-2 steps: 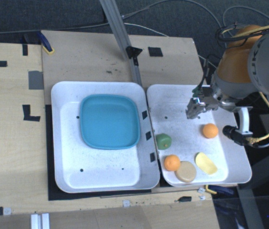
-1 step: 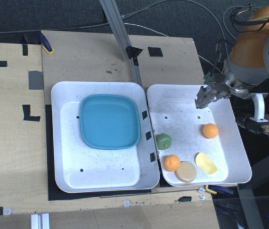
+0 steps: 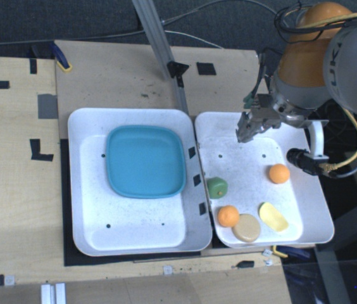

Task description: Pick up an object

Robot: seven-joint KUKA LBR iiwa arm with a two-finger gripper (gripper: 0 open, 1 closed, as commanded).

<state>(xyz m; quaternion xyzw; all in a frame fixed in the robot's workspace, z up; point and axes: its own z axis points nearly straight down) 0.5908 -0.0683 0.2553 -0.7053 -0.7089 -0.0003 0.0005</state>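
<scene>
We cannot tell our dark two-finger gripper's (image 3: 247, 132) state; our grey arm enters from upper right, poised over the right white bin's (image 3: 305, 220) upper part.

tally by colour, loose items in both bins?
Orange: 2, ball and ball
Green: 1, small piece
Yellow: 1, piece
Tan: 1, round piece
Blue: 1, plate
Total: 6
</scene>
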